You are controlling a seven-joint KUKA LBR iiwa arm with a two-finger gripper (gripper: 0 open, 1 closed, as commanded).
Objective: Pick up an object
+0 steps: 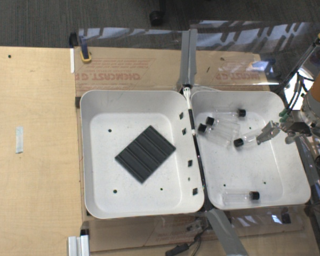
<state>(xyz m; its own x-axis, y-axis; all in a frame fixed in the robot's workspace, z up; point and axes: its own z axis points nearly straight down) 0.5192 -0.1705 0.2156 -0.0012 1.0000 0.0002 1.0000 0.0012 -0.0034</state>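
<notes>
Overhead: right bin (288,193) holds clear vials with black caps. Hand (281,130) low at bin's right side, fingers spread, pinching nothing, reaching toward nearest vial (244,140). Left bin (96,196) holds black ribbed slab (145,153).

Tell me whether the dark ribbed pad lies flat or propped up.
Flat. The ribbed pad rests face-up on the left bin's floor, turned diagonally, touching no wall.

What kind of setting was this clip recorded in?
Probably a robotics lab bench for bin-picking trials: two white bins side by side, clear vials and a ribbed black pad as test objects, and the tool.
</notes>
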